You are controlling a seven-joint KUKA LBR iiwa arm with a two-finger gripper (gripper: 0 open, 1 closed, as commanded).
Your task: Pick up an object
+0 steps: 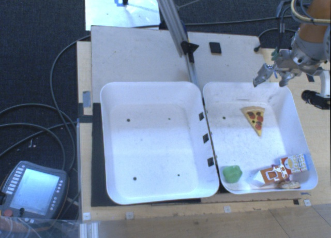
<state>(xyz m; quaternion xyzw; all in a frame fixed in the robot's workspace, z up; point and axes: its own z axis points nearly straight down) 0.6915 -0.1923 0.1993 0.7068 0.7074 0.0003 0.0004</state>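
Observation:
In the right bin (292,113) a toy pizza slice (254,119) lies near the back, tip pointing toward the front. A green lump (231,173) sits at the bin's front left corner. At the front right lie an orange and white carton (272,174) and a small blue, white and yellow box (296,164). My gripper (272,77) hangs above the bin's back rim, up and right of the pizza slice. Its two fingers stand apart with nothing between them.
The left bin (111,128) stands beside the right one. A slanted metal pole (173,17) crosses the bench behind the bins. A small black block (215,48) lies on the board behind the right bin. A teach pendant (31,188) rests at the lower left.

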